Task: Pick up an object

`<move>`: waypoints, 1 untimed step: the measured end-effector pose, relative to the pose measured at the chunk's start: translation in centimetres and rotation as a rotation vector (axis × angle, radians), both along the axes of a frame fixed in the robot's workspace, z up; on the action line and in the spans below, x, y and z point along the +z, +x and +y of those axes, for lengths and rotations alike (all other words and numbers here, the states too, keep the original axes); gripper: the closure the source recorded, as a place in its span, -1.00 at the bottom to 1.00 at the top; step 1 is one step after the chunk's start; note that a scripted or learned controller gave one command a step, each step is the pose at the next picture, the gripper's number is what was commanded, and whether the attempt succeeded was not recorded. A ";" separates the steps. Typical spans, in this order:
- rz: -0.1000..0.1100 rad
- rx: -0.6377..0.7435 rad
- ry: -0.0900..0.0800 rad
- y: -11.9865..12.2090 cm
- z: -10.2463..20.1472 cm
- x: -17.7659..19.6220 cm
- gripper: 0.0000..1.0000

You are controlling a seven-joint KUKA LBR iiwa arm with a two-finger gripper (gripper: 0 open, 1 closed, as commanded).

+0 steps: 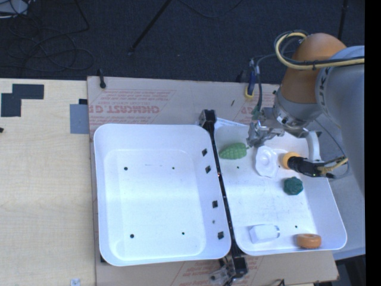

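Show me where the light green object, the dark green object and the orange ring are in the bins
light green object (233, 151): camera view, point on its bumpy middle.
dark green object (293, 186): camera view, point on its centre.
orange ring (308, 241): camera view, point on its top face.

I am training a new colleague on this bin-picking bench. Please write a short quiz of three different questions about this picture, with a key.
1. True or false: the light green object lies in the left bin.
2. Which object lies nearest the front right corner of the right bin? A) the dark green object B) the orange disc C) the white block
3. Fill in: the gripper hangs over the ____ bin.

Key: 1 false; 2 B; 3 right.
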State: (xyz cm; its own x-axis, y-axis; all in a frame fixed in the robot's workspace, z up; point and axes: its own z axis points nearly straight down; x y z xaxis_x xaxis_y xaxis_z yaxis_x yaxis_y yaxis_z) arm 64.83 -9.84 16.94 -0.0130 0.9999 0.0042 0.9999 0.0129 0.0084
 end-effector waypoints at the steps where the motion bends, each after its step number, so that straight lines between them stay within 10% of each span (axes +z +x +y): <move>1: 0.008 -0.014 -0.005 -0.4 -2.7 2.5 1.00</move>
